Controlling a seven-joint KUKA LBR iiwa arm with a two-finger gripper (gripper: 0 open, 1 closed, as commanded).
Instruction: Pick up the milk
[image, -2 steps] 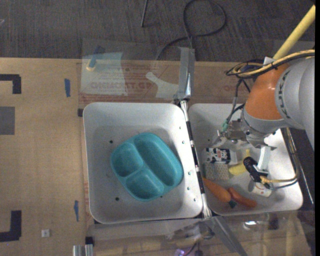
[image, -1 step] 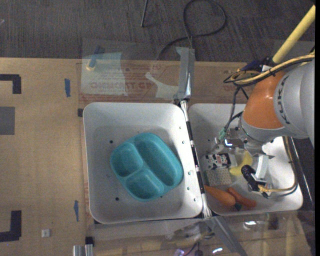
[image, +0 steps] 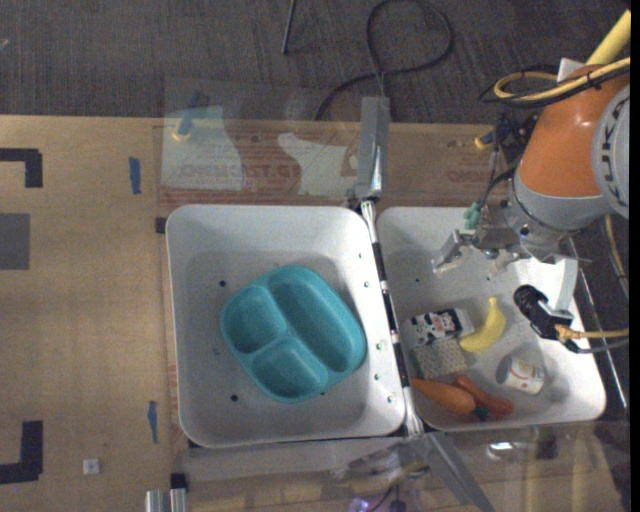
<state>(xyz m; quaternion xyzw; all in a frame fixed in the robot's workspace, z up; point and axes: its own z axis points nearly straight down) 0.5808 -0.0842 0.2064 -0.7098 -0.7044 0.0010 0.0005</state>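
Note:
The milk (image: 441, 324) is a small carton with a black-and-white cow pattern, lying on its side in the right bin (image: 410, 240) near its left wall. My gripper (image: 481, 250) hangs over the upper part of the right bin, up and to the right of the milk and apart from it. It is open with nothing between its fingers. A yellow banana (image: 484, 327) lies just right of the milk.
Below the milk lie a grey textured block (image: 440, 356), an orange carrot (image: 444, 396), a red-orange vegetable (image: 486, 399) and a white cup (image: 522, 373). The left bin (image: 200, 250) holds a teal divided plate (image: 292, 331). A black cable end (image: 538, 308) dangles by the banana.

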